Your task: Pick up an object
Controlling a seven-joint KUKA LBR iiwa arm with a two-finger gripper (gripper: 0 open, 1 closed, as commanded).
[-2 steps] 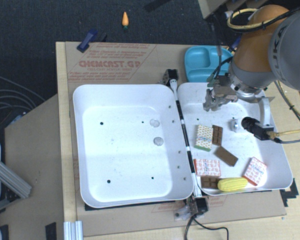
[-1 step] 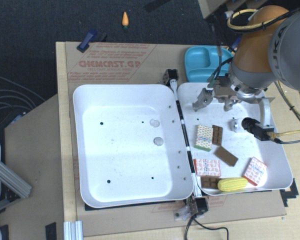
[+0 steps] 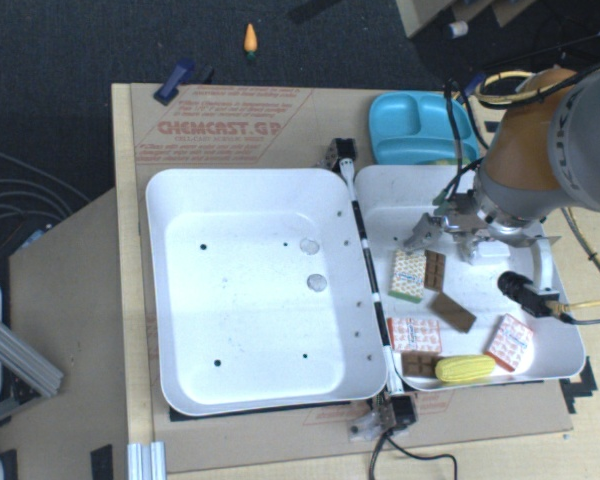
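Hovering over the right bin above the yellow corn cob, the gripper carries nothing; finger state unclear, pick undone.

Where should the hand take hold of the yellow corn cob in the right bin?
Grip the corn cob across its middle, coming straight down. It lies flat, long axis left to right, beside the bin's near wall, so close the fingers across its narrow width.

Two smooth, faintly glossy white plastic bins sit on matt brown cardboard printed in red.
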